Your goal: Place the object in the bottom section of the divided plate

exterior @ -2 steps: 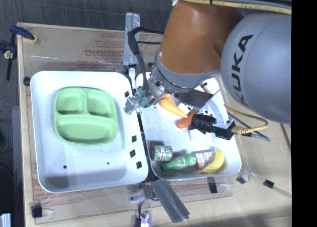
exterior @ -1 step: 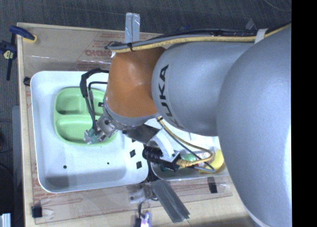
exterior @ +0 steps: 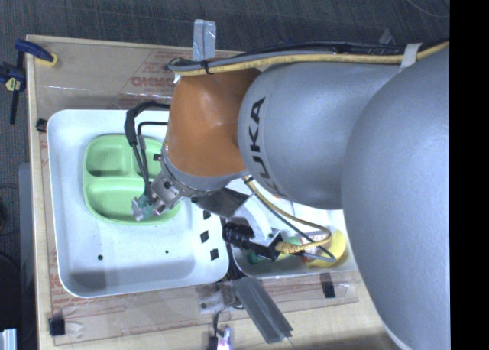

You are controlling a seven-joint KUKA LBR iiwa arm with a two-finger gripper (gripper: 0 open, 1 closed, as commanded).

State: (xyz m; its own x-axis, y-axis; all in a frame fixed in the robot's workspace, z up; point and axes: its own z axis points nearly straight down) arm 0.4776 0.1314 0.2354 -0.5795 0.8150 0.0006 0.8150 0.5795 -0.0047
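In the camera view, the arm [exterior: 321,134] covers most of the right bin [exterior: 336,264] and reaches over the left bin [exterior: 76,264]. Its gripper [exterior: 149,203] hangs over the green plate's [exterior: 114,180] bottom section, near the tabletop's [exterior: 38,188] left edge. Whether the fingers are clenched, or grasp any object, cannot be told.

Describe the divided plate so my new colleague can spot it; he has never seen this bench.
Find the left white bin. The divided plate lies in its upper half, below the arm's orange band. It is the bin's pale green item, split by raised ridges.
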